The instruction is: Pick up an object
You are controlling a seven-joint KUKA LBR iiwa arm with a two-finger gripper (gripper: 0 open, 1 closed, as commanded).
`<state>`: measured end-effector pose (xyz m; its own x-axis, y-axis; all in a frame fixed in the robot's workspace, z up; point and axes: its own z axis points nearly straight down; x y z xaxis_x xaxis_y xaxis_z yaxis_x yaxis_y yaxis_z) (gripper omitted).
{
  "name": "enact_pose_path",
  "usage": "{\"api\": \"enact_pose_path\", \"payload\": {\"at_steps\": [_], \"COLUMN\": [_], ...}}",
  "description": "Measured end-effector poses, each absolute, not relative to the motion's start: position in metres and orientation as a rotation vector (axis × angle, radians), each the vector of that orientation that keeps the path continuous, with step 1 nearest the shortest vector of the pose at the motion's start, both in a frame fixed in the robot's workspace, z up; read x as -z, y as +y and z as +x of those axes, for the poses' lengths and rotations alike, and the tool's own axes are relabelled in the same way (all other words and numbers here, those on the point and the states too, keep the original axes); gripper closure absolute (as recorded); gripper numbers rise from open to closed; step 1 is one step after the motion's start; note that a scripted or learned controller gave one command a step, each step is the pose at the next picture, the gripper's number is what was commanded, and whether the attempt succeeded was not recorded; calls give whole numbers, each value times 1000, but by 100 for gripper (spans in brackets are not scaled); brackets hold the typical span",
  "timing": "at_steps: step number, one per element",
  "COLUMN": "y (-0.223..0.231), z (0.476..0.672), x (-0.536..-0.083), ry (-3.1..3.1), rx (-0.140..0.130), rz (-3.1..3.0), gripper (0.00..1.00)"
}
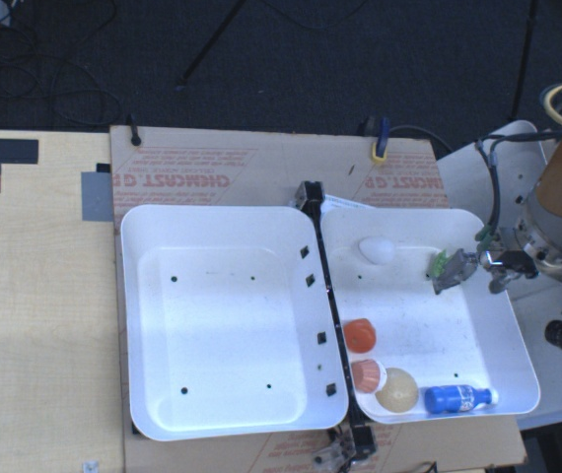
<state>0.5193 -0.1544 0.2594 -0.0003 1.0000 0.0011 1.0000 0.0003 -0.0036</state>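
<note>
At the near rim of the right bin (518, 363) a blue bottle (458, 398) lies on its side, smooth plastic with a pale cap end pointing right. Just left of it sits a cream ball (397, 390), round and matte, touching a pink cup-like piece (366, 373). A little farther back an orange ball (360, 336) rests close to the black divider (322, 294) where the two bins meet. The middle floor of this bin is bare white plastic, giving open room. Farther on, the gripper (470, 264) reaches in low over the right wall, its arm coming from the right edge; a small green thing (441, 263) sits at its tip, but whether the gripper is spread or closed cannot be told. A white egg-shaped lump (378, 250) lies near the far wall. The left bin (143, 254) is shallow, glossy, with rounded corners, on brown cardboard (212, 170) over the bench (35, 294).
</note>
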Motion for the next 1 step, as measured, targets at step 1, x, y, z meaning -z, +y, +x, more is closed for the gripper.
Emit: {"api": "enact_pose_path", "payload": {"at_steps": [1], "y": [-155], "z": [519], "x": [-269], "ry": [-2219], "rx": [-4], "rz": [-2217], "gripper": [100]}}
